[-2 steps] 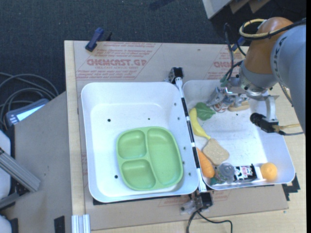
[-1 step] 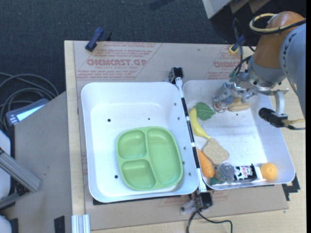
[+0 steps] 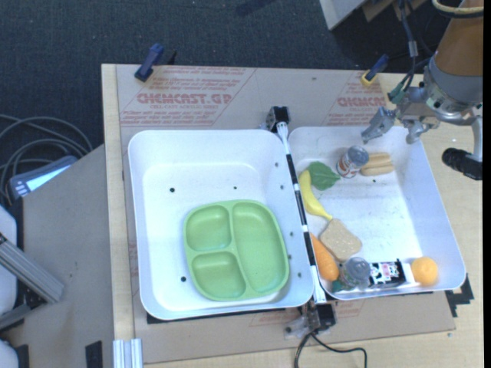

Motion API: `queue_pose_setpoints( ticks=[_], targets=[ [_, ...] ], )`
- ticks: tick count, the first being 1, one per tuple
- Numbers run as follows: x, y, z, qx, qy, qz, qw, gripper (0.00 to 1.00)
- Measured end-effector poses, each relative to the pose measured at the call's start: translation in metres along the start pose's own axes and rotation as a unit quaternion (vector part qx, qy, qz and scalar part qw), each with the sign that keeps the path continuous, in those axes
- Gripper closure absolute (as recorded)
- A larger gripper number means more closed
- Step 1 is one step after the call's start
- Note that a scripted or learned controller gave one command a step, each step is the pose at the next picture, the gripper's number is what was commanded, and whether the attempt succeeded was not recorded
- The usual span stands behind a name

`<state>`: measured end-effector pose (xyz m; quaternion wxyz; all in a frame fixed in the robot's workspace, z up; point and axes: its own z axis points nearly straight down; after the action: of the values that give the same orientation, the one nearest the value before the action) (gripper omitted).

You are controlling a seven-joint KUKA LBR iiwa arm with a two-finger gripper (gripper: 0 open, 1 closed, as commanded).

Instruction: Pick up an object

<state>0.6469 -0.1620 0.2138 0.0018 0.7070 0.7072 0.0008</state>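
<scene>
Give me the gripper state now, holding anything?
Gripper: open, holding nothing; it sits above the far end of the right bin, jaws spread, near the hot dog bun.

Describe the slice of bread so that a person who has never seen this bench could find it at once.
Look in the right white bin, the one crowded with food, not the one holding the green tray. The slice of bread lies toward its near left side, between the banana and the carrot. It alone is flat, tan and squarish.

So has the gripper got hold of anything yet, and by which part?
Nothing is held. The gripper is open above the far edge of the right bin, with no object between its fingers; the small can lies below it.
</scene>
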Motion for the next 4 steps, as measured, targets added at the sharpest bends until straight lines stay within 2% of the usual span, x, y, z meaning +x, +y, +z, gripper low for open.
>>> queue_pose_setpoints(
  ticks=[1,2,3,4],
  targets=[
    [0.042,0.001,0.040,0.003,0.001,-0.001,1.0000,0.00],
    [0.017,-0.002,0.123,-0.004,-0.001,0.000,1.0000,0.00],
    [0.006,0.020,0.128,0.001,0.000,0.000,1.0000,0.00],
    [0.006,0.021,0.117,0.000,0.000,-0.001,1.0000,1.00]
  ],
)
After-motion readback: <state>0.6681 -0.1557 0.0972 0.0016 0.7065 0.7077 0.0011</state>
